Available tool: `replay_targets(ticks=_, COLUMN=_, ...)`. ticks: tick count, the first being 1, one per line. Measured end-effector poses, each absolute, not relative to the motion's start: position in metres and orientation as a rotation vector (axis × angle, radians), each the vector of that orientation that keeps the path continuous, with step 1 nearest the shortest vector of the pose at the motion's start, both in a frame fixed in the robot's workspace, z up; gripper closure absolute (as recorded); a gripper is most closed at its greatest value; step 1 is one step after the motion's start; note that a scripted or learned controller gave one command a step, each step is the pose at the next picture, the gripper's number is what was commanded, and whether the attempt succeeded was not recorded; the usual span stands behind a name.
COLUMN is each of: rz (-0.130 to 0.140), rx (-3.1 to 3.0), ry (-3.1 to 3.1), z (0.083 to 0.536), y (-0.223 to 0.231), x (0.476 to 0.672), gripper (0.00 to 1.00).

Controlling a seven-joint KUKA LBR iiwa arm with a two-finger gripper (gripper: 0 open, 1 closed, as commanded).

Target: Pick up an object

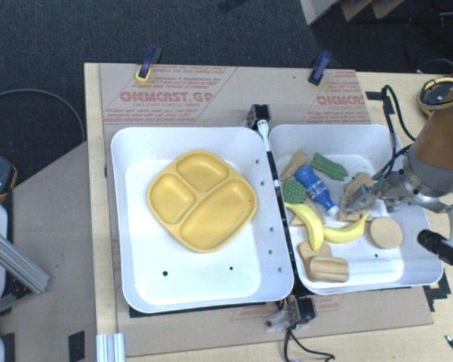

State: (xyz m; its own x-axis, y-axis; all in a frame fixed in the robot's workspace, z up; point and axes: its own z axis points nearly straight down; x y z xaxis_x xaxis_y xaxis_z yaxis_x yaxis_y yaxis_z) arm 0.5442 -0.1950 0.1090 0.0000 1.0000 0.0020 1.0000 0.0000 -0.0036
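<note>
A bread roll lies nearest, by the banana in the right bin. The hand sits low among crowded toys, grip unreadable; it may pinch two or slip off.

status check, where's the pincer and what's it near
Pincer low in right white bin, just above curved yellow banana. Blue bottle and round tan disc crowd either side.

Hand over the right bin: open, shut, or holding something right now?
Hand: cannot be told. It sits low in the right bin just above the banana; nothing is clearly seen held in it.
</note>
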Motion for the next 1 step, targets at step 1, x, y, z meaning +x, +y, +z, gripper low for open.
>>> replay_targets(ticks=1, rz=-0.006, rx=-2.218, ry=-2.221, z=0.0880, y=-0.1936, x=0.5465, gripper=0.00)
